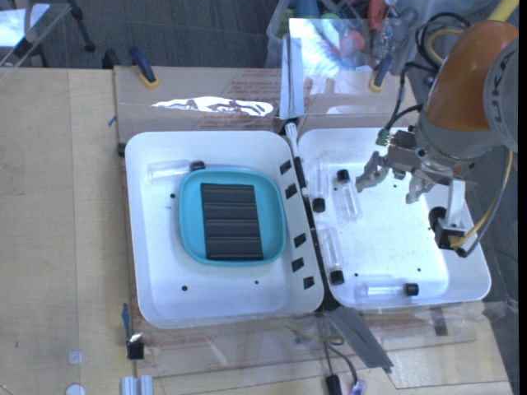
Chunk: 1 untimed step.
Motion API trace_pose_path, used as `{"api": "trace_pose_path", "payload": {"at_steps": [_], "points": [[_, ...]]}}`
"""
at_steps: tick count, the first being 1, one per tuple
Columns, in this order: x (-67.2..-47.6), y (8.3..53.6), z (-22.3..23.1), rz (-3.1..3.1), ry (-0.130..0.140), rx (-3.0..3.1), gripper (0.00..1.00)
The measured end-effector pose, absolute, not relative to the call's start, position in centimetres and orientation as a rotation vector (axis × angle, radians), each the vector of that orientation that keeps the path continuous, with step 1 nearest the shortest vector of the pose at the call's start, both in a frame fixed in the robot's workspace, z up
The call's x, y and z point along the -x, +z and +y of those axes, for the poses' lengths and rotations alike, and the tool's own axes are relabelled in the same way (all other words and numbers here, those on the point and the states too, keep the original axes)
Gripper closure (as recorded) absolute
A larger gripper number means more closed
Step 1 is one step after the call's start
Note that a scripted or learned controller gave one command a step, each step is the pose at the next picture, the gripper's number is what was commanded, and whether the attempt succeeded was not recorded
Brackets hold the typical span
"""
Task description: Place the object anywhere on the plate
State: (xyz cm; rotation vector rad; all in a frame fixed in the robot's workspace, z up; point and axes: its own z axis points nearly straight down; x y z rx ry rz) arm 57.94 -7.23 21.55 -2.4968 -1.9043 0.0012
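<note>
Wooden bench [49, 220], two white bins side by side, clutter behind. Gripper [394, 175] hangs over the upper part of the right bin [469, 286], fingers spread apart, nothing between them. Clear tube-like objects with black caps lie in that bin: one [347, 194] just left of the gripper, long axis roughly up-down; another [387, 289] near the front wall, lying crosswise. Which is the intended object, hard to say. Teal plate [191, 220] sits in the left bin [148, 286], well left of the gripper, across the divider.
</note>
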Motion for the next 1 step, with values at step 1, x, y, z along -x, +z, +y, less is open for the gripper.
{"api": "trace_pose_path", "payload": {"at_steps": [1], "points": [[-59.27,24.87,-14.62,-1.946,0.001,2.467,0.00]]}}
